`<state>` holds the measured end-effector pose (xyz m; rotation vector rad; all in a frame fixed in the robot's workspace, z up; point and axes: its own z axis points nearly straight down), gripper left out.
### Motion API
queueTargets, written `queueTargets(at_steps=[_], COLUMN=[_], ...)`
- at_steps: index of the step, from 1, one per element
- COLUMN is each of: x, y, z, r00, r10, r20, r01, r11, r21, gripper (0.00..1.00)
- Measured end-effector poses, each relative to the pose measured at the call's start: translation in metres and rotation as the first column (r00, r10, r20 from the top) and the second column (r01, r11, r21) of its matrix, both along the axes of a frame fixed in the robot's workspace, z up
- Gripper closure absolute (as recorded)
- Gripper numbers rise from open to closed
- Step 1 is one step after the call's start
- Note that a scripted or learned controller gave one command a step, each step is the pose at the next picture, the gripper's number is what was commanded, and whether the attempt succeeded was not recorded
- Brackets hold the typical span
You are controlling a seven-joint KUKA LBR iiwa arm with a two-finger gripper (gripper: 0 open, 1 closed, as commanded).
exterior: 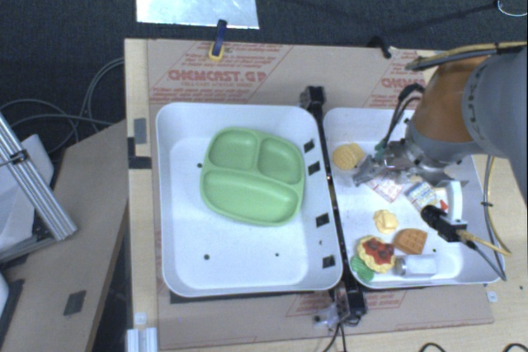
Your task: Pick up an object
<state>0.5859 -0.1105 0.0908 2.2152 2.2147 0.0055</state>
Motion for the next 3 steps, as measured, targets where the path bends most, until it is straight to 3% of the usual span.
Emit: queueTargets(at_steps=[1, 2, 3], x=[0.003, 0.008, 0.010], y=[-0.002, -0.005, -0.005], z=[0.014, 0.078, 0.132], r00=[1.000, 1.000, 1.000], r10=[0.000, 0.004, 0.005], r20=[0.014, -0.001, -0.001], r01=[0.000, -0.004, -0.005], r11=[1.000, 1.000, 1.000], r21=[-0.006, 0.003, 0.003], gripper=[1.00, 1.00, 1.00])
